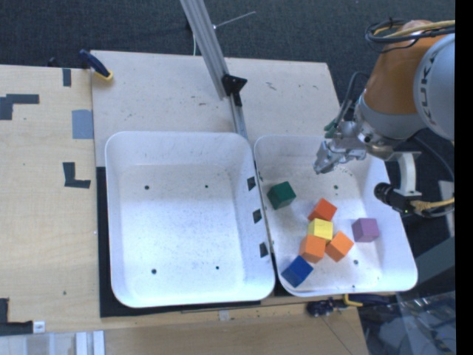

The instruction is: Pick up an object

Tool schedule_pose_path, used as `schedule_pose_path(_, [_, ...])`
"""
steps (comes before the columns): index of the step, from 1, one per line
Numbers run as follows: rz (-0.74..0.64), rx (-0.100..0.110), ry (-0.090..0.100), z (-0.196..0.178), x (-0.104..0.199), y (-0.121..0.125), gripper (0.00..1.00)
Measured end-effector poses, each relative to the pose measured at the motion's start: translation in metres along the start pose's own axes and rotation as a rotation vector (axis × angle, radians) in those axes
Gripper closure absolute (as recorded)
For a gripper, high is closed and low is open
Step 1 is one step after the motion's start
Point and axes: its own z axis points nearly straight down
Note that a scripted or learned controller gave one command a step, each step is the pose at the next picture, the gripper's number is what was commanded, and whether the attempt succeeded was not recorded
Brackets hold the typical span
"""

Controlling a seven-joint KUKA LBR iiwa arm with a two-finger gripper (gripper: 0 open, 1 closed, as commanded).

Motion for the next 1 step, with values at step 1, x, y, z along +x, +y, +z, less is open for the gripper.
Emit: schedule_pose_path(1, [0.000,0.001,0.000,0.0036,0.0441,-0.0076,1.00])
